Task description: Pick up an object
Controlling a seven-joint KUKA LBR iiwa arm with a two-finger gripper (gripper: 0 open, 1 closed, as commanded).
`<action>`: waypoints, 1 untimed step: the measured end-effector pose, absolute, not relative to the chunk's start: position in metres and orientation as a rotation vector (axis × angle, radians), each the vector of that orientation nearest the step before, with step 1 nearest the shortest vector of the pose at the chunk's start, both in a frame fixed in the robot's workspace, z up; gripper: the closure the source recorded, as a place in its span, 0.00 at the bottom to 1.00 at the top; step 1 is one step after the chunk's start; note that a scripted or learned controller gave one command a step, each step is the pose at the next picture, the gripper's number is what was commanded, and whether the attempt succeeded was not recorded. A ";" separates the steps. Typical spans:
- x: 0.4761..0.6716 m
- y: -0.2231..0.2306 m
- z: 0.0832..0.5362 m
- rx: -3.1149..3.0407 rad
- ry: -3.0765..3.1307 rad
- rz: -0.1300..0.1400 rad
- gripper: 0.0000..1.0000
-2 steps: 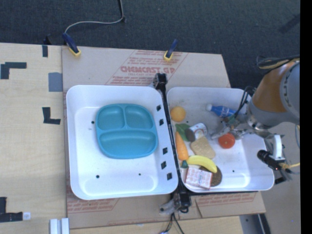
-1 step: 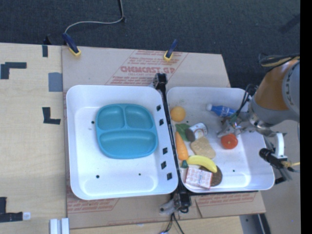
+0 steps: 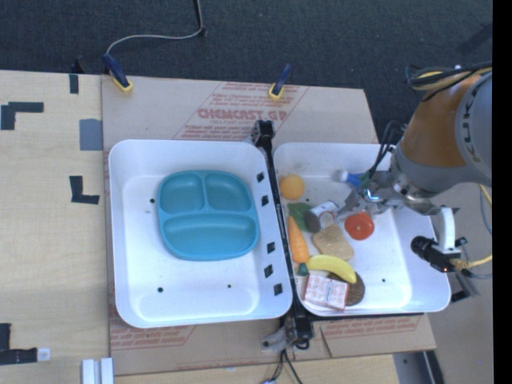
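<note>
The right bin holds several toy foods. An orange ball lies at its upper left, with a green piece and a carrot below it along the left wall. A tan bread slice, a banana, a red-and-white box and a brown disc lie toward the front. A red tomato sits mid-bin. My gripper hangs low over the bin's middle, just above the tomato and next to a small white-and-grey can.
The left bin holds a blue divided plate. A black divider separates the bins. The arm's orange band and a black cable fitting hang over the right bin's right side. Two clamps grip the cardboard's far edge.
</note>
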State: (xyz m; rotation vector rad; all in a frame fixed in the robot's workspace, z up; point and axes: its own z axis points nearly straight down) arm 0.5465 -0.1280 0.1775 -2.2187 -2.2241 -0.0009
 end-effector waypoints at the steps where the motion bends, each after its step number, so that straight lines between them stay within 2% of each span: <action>1: 0.552 -0.080 0.208 -2.219 -2.223 0.000 1.00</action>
